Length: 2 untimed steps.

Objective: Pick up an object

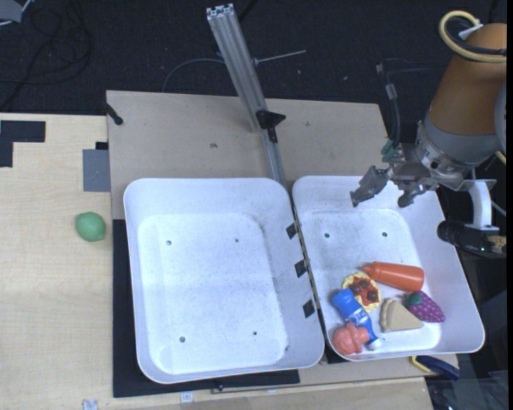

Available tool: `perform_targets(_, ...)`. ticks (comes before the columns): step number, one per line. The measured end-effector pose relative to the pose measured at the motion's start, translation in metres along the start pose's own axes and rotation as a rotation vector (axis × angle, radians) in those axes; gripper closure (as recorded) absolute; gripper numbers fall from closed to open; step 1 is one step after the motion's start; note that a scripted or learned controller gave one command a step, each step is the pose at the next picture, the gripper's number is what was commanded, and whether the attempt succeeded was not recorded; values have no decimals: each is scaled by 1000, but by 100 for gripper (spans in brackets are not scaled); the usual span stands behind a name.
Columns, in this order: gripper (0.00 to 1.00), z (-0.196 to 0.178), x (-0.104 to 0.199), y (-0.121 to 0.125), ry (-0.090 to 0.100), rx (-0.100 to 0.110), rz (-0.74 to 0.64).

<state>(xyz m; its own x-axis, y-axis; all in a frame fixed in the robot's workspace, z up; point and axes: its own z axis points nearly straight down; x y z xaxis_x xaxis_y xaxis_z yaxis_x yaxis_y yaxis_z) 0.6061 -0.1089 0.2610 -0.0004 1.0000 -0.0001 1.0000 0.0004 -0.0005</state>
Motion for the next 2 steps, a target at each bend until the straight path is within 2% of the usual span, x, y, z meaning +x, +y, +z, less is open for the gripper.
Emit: perform_targets(2, 0, 112, -15, -2, 1, 5, 1)
